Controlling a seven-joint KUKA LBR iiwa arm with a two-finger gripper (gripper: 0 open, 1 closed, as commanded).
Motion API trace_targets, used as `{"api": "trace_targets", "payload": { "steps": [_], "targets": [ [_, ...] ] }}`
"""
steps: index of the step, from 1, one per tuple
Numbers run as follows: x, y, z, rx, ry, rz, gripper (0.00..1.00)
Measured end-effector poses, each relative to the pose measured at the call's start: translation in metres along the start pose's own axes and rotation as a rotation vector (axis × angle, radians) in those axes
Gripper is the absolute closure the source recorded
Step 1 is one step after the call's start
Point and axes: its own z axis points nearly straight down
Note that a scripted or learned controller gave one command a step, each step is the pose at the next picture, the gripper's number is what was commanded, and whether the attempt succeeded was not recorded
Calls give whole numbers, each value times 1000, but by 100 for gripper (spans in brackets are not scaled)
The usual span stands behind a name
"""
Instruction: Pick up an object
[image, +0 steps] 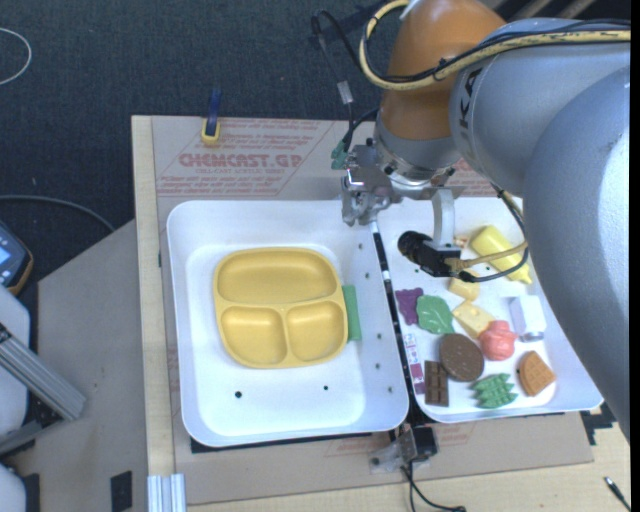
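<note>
Yellow tray (280, 305) in white bin (200, 385), gripper (358, 210) seemingly over rim

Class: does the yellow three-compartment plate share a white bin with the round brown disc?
No, the yellow plate lies in the view's left bin, the brown disc in the right bin.

I'm seeing a brown board (240, 160) with red print lying over the table, and a blue-and-yellow clamp (212, 118) is gripping its edge at eleven o'clock. The left bin (185, 300) and the right bin (570, 398) are sitting side by side on it. A yellow divided tray (278, 305) is lying in the left bin. An aluminium rail (40, 375) is slanting in at eight o'clock.
</note>
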Motion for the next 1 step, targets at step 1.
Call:
{"api": "trace_targets", "payload": {
  "steps": [1],
  "targets": [
    [8, -9, -18, -1, 1, 1, 100]
  ]
}}
